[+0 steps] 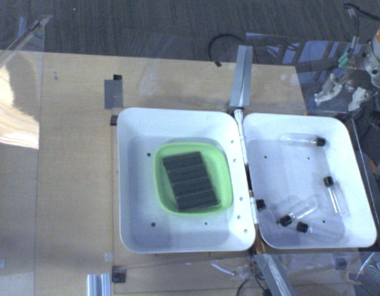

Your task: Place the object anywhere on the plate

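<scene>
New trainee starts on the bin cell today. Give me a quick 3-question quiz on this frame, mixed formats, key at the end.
1. True or false: the dark ridged block lies on the green plate.
2. Which bin holds the clear vials with black caps? A) left bin B) right bin C) both bins
3. Fill in: the gripper is above the bench beyond the right bin's ____ corner (far right or near left, as seen in the camera view).

Key: 1 true. 2 B: one such vial lies near the right bin's far wall, and others lie toward its near side. 3 far right.
</scene>
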Tool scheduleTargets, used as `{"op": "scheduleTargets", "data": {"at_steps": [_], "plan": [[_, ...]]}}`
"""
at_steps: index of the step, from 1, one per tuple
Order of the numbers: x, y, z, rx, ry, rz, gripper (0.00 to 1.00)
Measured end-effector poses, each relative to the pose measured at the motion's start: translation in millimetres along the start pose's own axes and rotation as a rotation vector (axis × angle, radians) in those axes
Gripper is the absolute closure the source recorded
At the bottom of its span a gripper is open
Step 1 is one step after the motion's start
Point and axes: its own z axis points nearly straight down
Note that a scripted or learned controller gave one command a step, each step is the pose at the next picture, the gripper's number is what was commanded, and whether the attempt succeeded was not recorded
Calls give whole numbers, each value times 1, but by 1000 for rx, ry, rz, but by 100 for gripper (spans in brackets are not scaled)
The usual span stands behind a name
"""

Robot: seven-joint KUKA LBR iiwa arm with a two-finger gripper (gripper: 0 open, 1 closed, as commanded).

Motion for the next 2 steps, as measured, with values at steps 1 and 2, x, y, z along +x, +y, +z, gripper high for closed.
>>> {"op": "scheduleTargets", "data": {"at_steps": [1, 2], "plan": [[0, 16, -107, 5, 3, 47, 0], [2, 18, -119, -6, -1, 36, 100]]}}
